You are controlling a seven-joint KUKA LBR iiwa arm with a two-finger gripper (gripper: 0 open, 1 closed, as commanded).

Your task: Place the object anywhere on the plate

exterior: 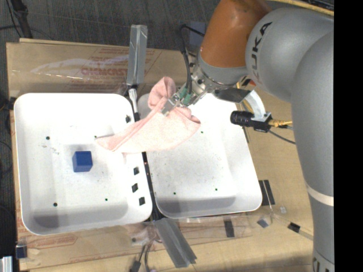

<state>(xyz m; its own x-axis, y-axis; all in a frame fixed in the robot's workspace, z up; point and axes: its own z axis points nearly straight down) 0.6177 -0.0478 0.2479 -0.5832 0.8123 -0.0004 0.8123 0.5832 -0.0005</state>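
Note:
A pink cloth (154, 130) hangs from my gripper (177, 100), which is shut on its upper edge near the back of the right bin (227, 174). The cloth's top is bunched and lifted. Its lower part drapes down and to the left over the divider between the bins, and its tip rests in the left bin (39, 123). Behind the cloth, at the back edge between the bins, a pale round shape (142, 102) peeks out; I cannot tell whether it is the plate. A small blue cube (82, 161) sits in the left bin, well left of the gripper.
The arm's big grey body and orange band (232, 21) loom over the back right of the right bin. A grey upright bar (136, 52) stands behind the divider. A black cable fitting (249, 119) sticks out at the right bin's right rim.

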